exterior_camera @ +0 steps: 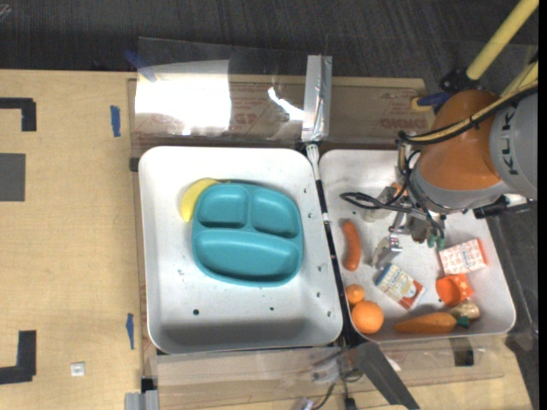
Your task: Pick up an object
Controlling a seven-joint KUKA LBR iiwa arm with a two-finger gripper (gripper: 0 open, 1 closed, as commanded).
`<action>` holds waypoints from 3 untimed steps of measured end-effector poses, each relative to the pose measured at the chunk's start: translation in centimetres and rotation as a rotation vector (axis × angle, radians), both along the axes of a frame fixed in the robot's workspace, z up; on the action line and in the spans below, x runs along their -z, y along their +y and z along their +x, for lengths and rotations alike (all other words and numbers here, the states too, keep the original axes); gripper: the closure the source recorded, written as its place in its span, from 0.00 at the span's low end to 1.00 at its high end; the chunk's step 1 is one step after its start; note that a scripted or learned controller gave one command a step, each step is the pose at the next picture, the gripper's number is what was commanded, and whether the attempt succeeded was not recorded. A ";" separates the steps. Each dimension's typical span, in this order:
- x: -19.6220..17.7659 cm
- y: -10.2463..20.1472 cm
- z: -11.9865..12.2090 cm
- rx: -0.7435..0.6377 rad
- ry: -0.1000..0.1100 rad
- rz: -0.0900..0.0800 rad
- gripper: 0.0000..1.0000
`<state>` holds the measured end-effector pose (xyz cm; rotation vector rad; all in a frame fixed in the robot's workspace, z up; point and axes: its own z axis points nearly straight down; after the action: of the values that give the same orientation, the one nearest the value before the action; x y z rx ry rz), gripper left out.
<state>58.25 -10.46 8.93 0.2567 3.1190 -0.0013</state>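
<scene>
Small printed carton (398, 284) with a red corner lies flat in the right white bin (500, 314), just below the metal two-finger gripper (395, 244).
Whether that gripper is parted or closed cannot be told, and nothing shows between its tips. Nearby lie an orange sausage (350, 244), an orange ball (367, 317) and a carrot (425, 322); the left white bin (162, 254) holds a teal sectioned plate (248, 231).

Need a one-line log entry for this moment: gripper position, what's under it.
gripper: over right bin | grasp: unconfirmed | nearest: small carton, hot dog | left bin: teal tray
</scene>
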 end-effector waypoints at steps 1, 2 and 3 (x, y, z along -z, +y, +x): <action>-1.4 0.1 0.4 -0.002 -0.016 -0.003 1.00; -1.3 0.1 0.4 -0.003 -0.014 -0.002 0.00; 0.0 -0.8 -4.2 -0.110 -0.001 -0.001 0.00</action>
<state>54.01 -11.31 8.94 0.0842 3.1270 -0.0008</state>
